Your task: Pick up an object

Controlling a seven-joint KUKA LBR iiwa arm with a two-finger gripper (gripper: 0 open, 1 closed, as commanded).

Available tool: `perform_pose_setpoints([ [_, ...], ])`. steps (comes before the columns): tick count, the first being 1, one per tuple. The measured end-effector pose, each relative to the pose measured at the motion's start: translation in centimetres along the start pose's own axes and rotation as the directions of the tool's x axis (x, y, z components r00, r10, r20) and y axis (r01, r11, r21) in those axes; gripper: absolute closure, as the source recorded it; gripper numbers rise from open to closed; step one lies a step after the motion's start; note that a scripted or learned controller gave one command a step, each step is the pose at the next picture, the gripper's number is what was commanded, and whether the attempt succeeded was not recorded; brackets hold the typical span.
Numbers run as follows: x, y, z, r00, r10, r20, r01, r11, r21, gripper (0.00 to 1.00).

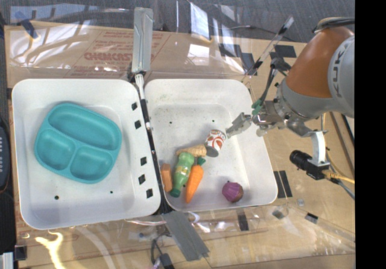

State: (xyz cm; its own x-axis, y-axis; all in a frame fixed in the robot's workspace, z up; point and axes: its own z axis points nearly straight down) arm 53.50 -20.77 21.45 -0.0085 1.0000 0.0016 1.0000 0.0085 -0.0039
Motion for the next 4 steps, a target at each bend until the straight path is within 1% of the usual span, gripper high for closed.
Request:
perform_pose_setpoints([
  [1,2.3,3.5,8.1,1.000,-0.001,-0.001,0.001,1.000,0.005,0.00],
  [2,1.2,4.3,12.2,1.000,-0.002,0.002,0.002,1.000,-0.003,0.00],
  [3,1.2,4.4,11.1,1.000,-0.006,0.001,0.006,1.000,-0.004,1.00],
  [4,5.8,6.1,0.1,1.000,-0.001,0.001,0.001,1.000,-0.008,1.00],
])
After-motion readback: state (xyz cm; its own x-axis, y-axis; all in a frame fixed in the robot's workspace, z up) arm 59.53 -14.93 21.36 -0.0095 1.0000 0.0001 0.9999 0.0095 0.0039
